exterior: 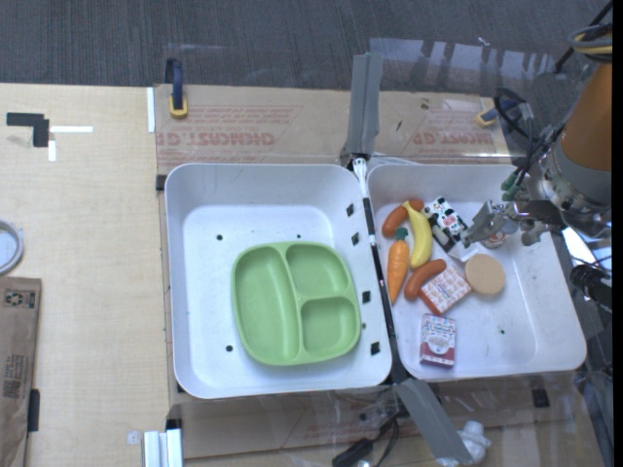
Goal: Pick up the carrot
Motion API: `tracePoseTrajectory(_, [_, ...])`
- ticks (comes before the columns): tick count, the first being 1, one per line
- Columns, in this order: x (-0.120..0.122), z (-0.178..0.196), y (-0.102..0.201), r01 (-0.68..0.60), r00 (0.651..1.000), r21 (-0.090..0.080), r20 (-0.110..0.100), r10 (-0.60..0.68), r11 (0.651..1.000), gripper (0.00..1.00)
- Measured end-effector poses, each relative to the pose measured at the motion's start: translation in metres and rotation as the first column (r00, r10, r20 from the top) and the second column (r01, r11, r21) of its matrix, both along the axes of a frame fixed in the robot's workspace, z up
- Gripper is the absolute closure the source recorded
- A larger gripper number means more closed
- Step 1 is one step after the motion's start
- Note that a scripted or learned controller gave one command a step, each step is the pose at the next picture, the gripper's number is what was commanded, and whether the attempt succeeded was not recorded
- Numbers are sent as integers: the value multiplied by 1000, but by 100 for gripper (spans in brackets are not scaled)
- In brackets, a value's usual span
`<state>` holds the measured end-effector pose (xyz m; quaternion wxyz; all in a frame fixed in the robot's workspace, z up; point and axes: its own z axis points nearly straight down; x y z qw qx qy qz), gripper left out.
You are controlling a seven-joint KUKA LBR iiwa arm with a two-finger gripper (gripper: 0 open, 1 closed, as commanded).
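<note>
At the far left the light wooden desk (pixel 88 222) carries a roll of tape (pixel 8 248) at the picture's edge and a brown paper bag (pixel 18 358) below it. Next comes the left bin (pixel 195 202), which holds a green divided plate (pixel 296 303) lying flat with its three compartments facing up. A grey divider (pixel 364 105) rises at the seam between the two bins. In the right bin (pixel 545 343), close to its left wall, the carrot (pixel 397 267) lies lengthwise with its green top pointing away from the camera; a red sausage (pixel 393 220) sits just above it, a yellow banana (pixel 420 235) runs alongside its right, and a second red sausage (pixel 424 278) lies slanted just below the banana. Further right are a small black-and-white cow toy (pixel 445 220), a pinkish square packet (pixel 446 289), a red and white box (pixel 439 341) nearer the front wall, and a round tan disc (pixel 485 275). The jaws (pixel 484 230) hang over the bin just above the disc and right of the cow toy, well apart from the carrot; they stand released, with nothing between them. The grey arm with its orange band (pixel 591 129) reaches in from the right.
</note>
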<state>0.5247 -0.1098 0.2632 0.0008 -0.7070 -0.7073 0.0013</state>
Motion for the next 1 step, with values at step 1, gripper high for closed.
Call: tracePoseTrajectory(1, [34,-73,44,-180,984,1,0,180,984,0])
